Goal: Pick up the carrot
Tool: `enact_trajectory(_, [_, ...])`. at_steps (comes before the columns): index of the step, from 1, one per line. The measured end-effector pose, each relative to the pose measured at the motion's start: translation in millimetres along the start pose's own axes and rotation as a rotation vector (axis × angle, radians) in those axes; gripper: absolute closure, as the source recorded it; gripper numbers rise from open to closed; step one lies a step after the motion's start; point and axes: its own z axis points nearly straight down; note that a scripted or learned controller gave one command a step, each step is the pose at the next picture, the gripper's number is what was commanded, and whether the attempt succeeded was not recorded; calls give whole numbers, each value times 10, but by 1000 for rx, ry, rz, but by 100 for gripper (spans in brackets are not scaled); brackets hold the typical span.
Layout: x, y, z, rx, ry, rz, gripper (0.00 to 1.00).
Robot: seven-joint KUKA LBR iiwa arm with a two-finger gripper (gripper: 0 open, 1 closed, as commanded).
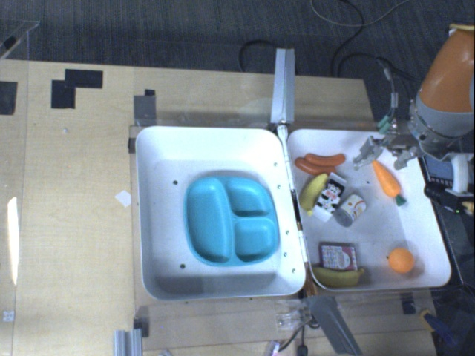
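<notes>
The carrot (387, 181) lies in the right bin (438, 273), near its far right side. The fingers (385, 153) hang spread open just above the carrot's top end and hold nothing. Left of the carrot lie a sausage (320, 161), a banana (314, 191) and a can (350, 208). An orange (401, 260) sits nearer the front.

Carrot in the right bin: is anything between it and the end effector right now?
Nothing visible. The end effector hovers at the upper right of the shallow white right bin, and the orange tapered carrot with a green tip lies just below it on bare bin floor. The nearest item, a small silver can, sits off to the carrot's left.
</notes>
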Motion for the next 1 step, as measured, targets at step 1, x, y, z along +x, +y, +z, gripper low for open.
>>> enact_trajectory(1, [-241, 312, 1174, -4, -1, 10, 0])
